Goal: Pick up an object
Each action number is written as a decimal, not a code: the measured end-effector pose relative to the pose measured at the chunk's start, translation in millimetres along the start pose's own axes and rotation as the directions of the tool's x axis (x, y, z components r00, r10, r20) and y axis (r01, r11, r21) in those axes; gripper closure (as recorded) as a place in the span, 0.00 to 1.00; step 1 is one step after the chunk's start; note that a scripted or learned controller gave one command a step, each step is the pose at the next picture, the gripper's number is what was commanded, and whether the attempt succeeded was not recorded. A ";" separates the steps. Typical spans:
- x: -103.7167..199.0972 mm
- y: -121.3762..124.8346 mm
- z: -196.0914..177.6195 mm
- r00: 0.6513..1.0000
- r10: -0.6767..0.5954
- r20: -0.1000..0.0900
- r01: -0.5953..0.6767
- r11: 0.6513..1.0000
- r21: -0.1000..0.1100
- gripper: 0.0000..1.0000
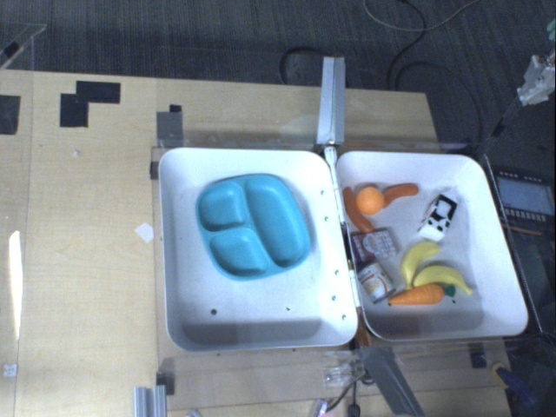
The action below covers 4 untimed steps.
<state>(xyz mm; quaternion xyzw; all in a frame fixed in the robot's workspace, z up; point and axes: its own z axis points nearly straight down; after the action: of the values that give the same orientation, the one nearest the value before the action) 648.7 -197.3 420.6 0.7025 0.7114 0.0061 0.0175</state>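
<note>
Hand far upper right, grip state unclear; banana, carrot in right bin.

Of the robot's body, the sole candidate on record is a small pale part at the upper right edge of the camera view. It is grey-white with a faint bluish tint, angular and uneven in outline, and too blurred to be identified as a link, a wrist or a fitting. A thin dark cable runs down and to the left from it; no screws or markings can be read.
</note>
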 end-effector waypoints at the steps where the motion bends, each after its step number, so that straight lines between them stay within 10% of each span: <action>1: 1.5 2.0 -12.9 1.000 -0.009 0.004 0.009 1.000 -0.007 1.00; 4: 5.4 7.6 -51.9 0.999 -0.031 0.016 0.032 0.999 -0.029 1.00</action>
<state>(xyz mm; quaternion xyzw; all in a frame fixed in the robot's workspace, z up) 654.6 -191.0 472.7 0.6910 0.7220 0.0108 0.0336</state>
